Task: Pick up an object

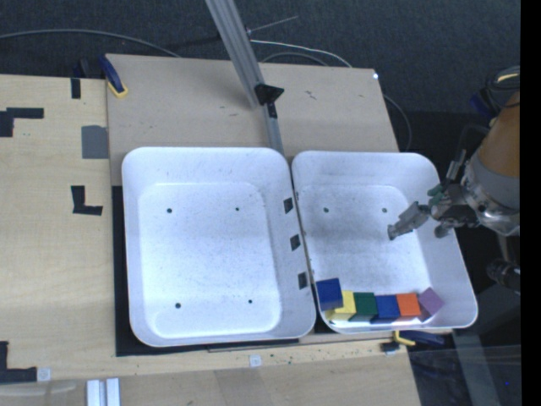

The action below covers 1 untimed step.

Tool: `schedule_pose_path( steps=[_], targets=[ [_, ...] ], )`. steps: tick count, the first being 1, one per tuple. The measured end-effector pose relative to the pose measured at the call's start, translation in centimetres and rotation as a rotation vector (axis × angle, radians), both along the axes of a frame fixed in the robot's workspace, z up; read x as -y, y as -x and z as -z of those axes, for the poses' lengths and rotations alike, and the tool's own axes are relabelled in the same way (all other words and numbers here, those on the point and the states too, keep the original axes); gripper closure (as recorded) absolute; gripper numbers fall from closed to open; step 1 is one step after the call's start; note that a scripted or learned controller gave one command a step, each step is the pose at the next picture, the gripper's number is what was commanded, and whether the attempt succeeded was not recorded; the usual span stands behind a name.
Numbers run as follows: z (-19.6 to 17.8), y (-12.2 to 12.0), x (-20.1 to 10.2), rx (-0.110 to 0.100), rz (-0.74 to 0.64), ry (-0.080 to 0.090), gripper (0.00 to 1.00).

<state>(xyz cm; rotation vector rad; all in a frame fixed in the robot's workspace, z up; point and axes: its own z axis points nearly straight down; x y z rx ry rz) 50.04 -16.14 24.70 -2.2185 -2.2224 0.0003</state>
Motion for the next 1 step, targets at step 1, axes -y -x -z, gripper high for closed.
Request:
schedule_pose_path(
  steps=[1],
  targets=[
    [-16.03,-1.29,-6.31,0.009,-0.004,0.002,0.0]
  ],
)
